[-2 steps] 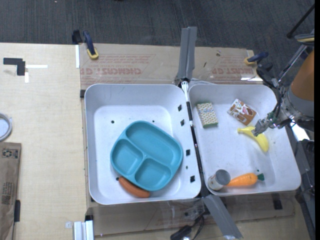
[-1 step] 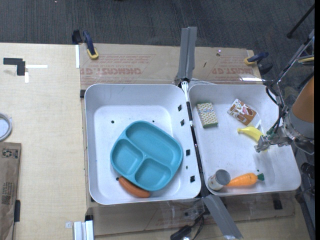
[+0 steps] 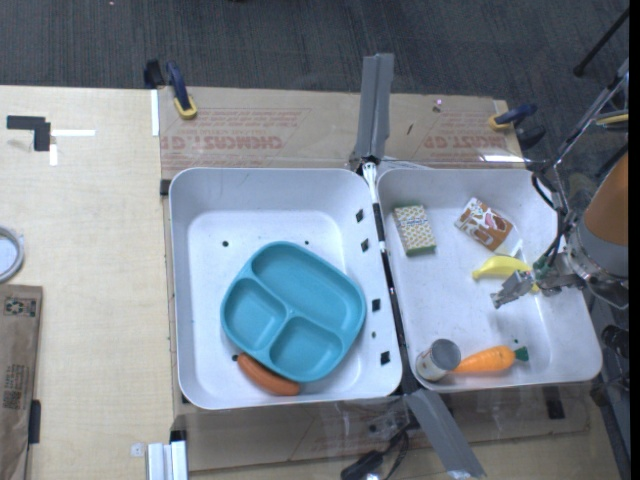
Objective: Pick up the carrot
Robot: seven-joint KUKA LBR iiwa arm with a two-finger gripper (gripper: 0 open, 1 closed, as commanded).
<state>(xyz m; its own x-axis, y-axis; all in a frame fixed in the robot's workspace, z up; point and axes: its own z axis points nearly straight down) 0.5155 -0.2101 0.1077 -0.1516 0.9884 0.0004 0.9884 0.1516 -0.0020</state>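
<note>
The carrot [image 3: 486, 361], orange with a green stub at its right end, lies near the front wall of the right bin [image 3: 570, 368]. A small can [image 3: 438, 358] touches its left tip. My gripper [image 3: 511, 290] hangs over the right side of that bin, behind the carrot and well apart from it. It is open with nothing between its fingers. A yellow banana [image 3: 499, 266] lies just behind the gripper.
In the right bin's back half sit a green box [image 3: 414, 229] and a snack packet [image 3: 484, 224]. The left bin [image 3: 200, 218] holds a blue divided plate [image 3: 292, 311] with an orange-brown sausage [image 3: 266, 376] tucked under its front edge. A grey divider runs between the bins.
</note>
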